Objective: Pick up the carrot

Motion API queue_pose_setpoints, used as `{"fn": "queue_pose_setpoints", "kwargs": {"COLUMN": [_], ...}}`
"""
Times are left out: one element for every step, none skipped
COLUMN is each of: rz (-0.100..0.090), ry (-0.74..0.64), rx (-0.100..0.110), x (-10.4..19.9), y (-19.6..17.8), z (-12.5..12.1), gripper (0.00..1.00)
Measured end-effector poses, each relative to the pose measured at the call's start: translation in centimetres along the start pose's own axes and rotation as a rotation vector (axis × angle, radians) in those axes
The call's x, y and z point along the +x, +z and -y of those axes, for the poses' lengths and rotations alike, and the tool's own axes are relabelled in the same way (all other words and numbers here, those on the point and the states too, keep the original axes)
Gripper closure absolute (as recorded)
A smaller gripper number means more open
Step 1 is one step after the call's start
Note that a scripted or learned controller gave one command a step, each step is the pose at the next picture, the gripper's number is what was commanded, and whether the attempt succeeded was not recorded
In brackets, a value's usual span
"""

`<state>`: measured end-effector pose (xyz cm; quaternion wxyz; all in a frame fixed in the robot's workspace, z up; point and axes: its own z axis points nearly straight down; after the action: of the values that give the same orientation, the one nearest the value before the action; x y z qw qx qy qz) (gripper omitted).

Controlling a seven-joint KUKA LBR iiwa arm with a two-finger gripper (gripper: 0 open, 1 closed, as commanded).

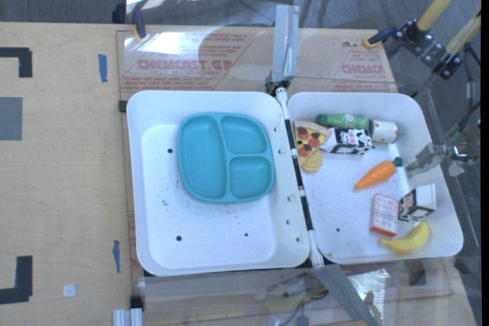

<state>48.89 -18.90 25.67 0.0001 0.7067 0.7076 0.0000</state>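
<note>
The carrot (376, 174) is orange with a small green top. It lies tilted on the floor of the right bin (336, 237), a little right of centre, with its green end pointing up and to the right. Nothing rests on it or touches it, and bare bin floor lies to its left and below it.
Around the carrot in the right bin are a green bottle (345, 121), a cow-patterned carton (350, 140), a pizza slice (309, 137), a cookie (311, 161), a red packet (383, 214), a small white carton (416, 204) and a banana (407, 239). A grey metal piece (428, 158) sits at that bin's right rim. The left bin holds a teal divided plate (226, 157).
</note>
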Motion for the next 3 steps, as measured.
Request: {"fn": "queue_pose_setpoints", "kwargs": {"rz": [0.003, 0.0, -0.002], "ry": [0.011, -0.039, -0.317], "rx": [-0.003, -0.001, 0.001], "x": [-3.5, 0.1, 4.7], "y": [-17.9, -3.5, 7.4], "z": [-2.5, -1.4, -2.2], "gripper": [0.0, 0.0, 0.0]}}
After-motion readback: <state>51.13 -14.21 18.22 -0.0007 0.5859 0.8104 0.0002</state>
